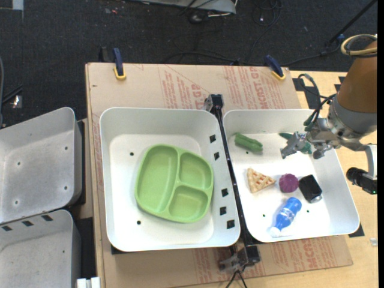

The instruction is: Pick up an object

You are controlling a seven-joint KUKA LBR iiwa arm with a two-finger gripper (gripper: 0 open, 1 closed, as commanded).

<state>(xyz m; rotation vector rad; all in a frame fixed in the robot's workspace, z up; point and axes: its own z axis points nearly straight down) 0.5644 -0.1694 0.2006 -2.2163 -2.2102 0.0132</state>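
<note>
Two bins are sitting side by side on the bench. A green tray (174,183) is lying in the left bin (114,161). In the right bin (345,212), a pickle (248,142) is lying near the far edge, a pizza slice (260,180), purple ball (288,183) and black block (310,188) are lining up across the middle, and a bottle (285,215) is resting near the front edge. The gripper (298,144) is hovering over the far right part, fingers spread, grasping nothing.
</note>
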